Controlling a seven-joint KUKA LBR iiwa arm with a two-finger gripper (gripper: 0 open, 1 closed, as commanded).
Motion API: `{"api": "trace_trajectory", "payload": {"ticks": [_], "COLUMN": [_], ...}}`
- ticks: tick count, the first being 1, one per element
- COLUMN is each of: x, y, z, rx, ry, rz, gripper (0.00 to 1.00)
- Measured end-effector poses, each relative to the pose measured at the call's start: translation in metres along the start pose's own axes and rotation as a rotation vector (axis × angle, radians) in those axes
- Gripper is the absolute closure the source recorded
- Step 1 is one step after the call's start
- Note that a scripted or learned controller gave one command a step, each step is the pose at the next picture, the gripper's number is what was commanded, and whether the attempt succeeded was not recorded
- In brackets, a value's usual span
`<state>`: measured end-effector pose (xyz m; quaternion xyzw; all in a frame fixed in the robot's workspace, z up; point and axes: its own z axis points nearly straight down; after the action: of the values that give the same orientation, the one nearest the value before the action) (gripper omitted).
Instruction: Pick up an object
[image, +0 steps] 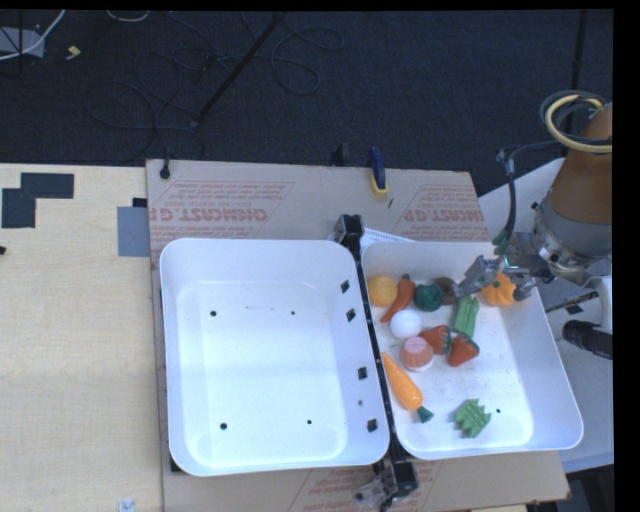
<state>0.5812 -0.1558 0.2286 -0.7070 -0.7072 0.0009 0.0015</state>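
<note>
Over the right bin (560, 400) the gripper (487, 272) hung low at the far edge of the toy food pile, its fingers spread with nothing seen between them. An orange piece (499, 291) lay just beside it, a green cucumber (465, 314) near. This looked like the approach step; the next move called for settling onto one piece and closing squarely.

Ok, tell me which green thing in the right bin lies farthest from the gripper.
The spiky light-green piece near the bin's front edge, apart from the pile. The green stick and dark green piece lie much closer to the gripper.
</note>
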Motion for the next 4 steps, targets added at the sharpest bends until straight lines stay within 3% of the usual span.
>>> {"api": "trace_trajectory", "payload": {"ticks": [1,2,3,4], "x": [0.02,0.049,0.014,-0.026], "y": [0.062,0.065,0.063,0.064], "z": [0.127,0.133,0.14,0.14], "rx": [0.003,-0.012,-0.002,-0.002], "ry": [0.003,-0.025,-0.003,0.001], "rz": [-0.001,0.006,0.003,-0.002], "gripper": [0.0,0.0,0.0,0.0]}}
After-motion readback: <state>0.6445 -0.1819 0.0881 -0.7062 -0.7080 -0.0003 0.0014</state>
